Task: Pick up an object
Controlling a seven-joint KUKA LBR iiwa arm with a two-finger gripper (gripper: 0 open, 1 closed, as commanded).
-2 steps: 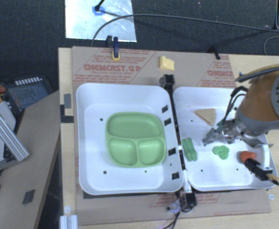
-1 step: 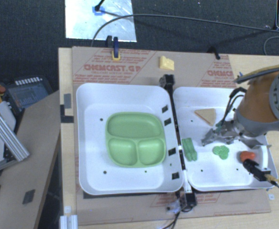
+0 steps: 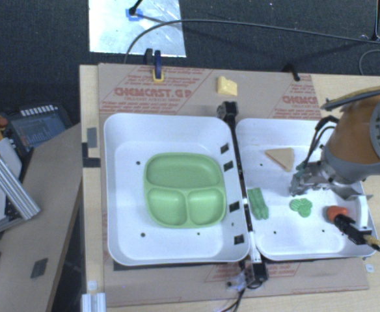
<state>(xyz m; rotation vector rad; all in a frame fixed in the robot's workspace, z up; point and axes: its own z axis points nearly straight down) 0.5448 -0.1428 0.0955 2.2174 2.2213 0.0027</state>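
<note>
My gripper [image 3: 299, 186] is low in the right bin [image 3: 274, 242], under the grey arm with its orange band [image 3: 356, 132]. Just below its tip lies a small round green lump [image 3: 300, 207], close to it or touching; I cannot tell which. A tan wedge [image 3: 281, 157] lies a little up and to the left of the gripper. A green ridged block [image 3: 258, 203] lies near the bin's left wall. Nothing shows held between the gripper's tips.
The left bin [image 3: 122, 174] holds a pale green divided plate [image 3: 183, 189]. A small orange-red piece [image 3: 336, 212] lies right of the green lump. A yellow chunk [image 3: 227, 85] sits on the cardboard behind the bins. A black divider [image 3: 237, 174] runs between the bins.
</note>
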